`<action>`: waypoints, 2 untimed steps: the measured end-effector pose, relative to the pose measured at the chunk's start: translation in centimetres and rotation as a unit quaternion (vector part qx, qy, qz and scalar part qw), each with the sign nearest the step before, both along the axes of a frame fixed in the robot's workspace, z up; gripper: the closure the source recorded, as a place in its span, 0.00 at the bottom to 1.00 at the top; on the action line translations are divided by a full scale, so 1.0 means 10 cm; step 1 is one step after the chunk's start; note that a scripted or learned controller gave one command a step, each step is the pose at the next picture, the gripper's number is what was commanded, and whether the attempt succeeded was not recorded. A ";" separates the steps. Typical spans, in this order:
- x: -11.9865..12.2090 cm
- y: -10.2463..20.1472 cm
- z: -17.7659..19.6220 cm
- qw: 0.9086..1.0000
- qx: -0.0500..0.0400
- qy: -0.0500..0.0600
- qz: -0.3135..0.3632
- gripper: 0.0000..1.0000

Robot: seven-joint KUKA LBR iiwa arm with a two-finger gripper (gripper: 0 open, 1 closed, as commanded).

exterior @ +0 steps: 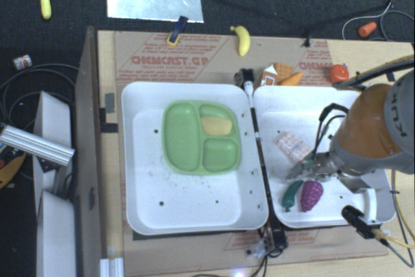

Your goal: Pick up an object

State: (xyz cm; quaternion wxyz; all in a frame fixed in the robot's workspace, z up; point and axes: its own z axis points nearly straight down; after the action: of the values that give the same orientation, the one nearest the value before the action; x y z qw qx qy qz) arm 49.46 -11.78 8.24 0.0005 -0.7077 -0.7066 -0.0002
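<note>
In the right bin [279,107] lie a purple bunch of grapes [312,194], a dark green vegetable [290,195] next to it on the left, and a pale pink wrapped item [293,145] nearer the middle. My gripper [310,169] hangs low over this bin, just above the grapes and the green vegetable and to the right of the pink item. The grey arm with its orange band [371,126] covers the bin's right side. Nothing shows as held.
The left bin [146,204] holds a green divided plate [194,139] with a yellow piece [217,123] in one compartment. Behind the bins on the bench lie a banana [242,40], a carrot [292,79] and a red toy [339,72]. Cables run at right.
</note>
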 end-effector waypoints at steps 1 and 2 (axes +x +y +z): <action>0.49 -0.17 0.40 1.000 -0.002 -0.004 0.003 0.00; -0.11 0.04 0.38 1.000 0.000 0.002 0.001 0.00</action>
State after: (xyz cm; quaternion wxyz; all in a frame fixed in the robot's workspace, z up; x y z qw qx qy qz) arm 48.39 -11.35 12.07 0.0020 -0.7071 -0.7071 0.0006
